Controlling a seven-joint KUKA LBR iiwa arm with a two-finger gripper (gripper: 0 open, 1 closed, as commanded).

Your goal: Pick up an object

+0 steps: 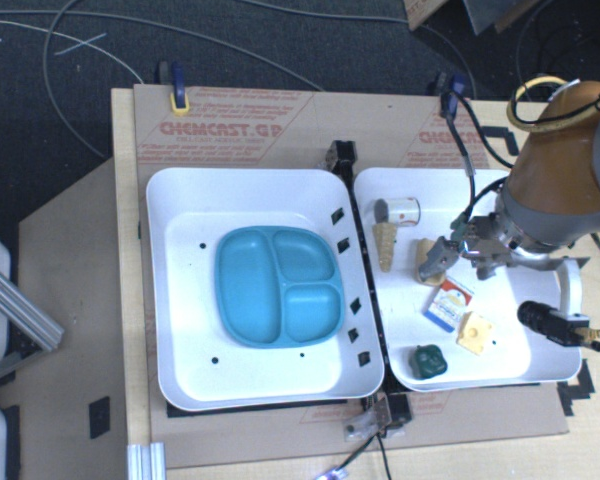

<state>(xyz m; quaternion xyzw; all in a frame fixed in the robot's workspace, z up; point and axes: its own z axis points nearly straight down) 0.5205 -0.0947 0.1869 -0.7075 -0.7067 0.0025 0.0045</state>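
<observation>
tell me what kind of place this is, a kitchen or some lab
Most likely a robotics lab bench, not a kitchen: a grey and orange arm reaches over two white bins clamped to a board, the small things in them look like toy props, and loose cables trail over the dark floor.

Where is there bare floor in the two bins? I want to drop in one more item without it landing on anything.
Left bin: bare white floor runs all around the blue divided plate, widest along the near edge and left side. Right bin: crowded, with the gripper over its middle beside the small box, yellow block and green object; a bare patch lies along its far edge.
</observation>
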